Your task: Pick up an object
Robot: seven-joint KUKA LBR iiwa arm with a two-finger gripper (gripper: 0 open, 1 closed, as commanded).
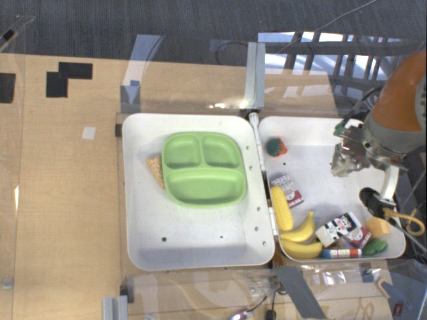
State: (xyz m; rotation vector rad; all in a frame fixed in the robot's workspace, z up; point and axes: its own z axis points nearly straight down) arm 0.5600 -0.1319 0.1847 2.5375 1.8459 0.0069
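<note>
A: Candidate: the strawberry (pixel 275 147), lying alone at the right bin's (pixel 313 129) far-left corner; bananas (pixel 301 235) and corn (pixel 281 205) crowd the near wall.

B: Gripper (pixel 347 160) hovers mid-bin, carrying nothing; finger spread unreadable; centre above the strawberry, then descend straight.

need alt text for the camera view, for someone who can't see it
Seen from above, a grey and orange robot arm holds its claw over the right white bin, which holds a banana, corn cob, strawberry and small packets. The left white bin holds a green divided plate with a cracker beside it.
</note>
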